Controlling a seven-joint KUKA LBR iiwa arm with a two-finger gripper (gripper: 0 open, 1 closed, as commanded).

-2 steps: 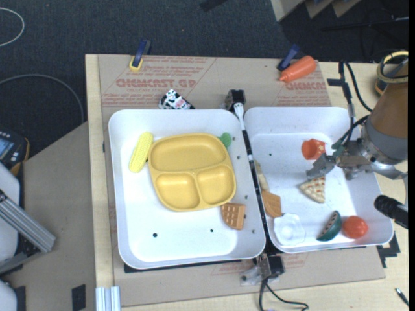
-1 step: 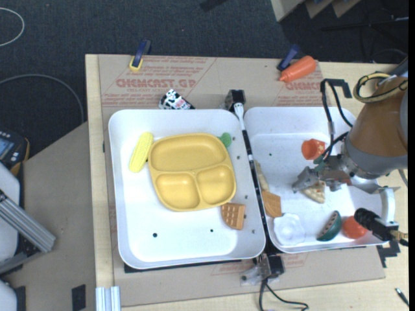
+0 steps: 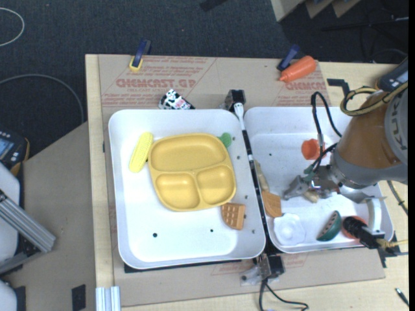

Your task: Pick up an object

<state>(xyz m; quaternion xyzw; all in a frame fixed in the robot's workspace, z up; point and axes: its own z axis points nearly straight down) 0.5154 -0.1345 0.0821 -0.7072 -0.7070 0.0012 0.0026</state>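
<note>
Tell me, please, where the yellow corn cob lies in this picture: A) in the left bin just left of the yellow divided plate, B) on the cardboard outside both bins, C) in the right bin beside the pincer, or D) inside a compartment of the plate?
A: the corn cob rests on the floor of the left bin, along the left edge of the yellow divided plate.
</note>
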